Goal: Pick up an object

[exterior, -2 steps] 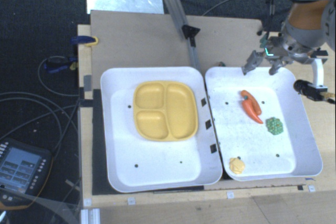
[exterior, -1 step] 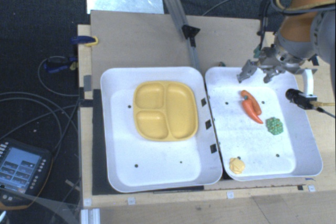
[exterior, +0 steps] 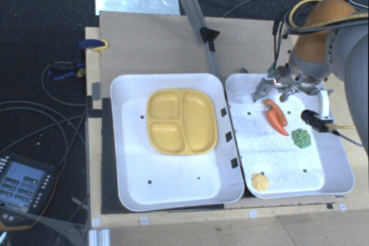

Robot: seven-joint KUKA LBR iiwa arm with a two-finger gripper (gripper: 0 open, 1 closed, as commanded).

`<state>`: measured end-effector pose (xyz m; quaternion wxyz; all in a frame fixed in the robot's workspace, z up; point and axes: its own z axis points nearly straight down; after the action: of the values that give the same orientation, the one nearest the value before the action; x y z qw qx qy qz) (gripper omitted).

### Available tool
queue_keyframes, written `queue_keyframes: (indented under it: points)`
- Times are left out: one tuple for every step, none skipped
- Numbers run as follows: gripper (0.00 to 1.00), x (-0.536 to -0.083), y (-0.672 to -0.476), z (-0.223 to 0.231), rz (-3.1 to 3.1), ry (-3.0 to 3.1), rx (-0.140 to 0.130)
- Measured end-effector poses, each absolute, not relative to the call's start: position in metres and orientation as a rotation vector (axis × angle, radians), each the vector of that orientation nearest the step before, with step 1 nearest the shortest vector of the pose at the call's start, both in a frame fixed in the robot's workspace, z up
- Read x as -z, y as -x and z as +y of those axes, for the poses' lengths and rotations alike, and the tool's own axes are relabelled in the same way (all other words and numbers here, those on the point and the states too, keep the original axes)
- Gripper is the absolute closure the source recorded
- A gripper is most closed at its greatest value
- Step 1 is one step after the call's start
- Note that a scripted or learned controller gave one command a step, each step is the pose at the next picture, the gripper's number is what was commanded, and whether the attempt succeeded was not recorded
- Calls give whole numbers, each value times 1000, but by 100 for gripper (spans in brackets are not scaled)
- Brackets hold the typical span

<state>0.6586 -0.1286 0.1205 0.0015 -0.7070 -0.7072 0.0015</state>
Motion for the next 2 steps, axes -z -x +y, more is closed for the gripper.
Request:
queue_keyframes:
  points:
    - [0, -89, -659, -128, -2221, 2221, -2]
    - [100, -103, -661, -128, -2224, 2224, 4]
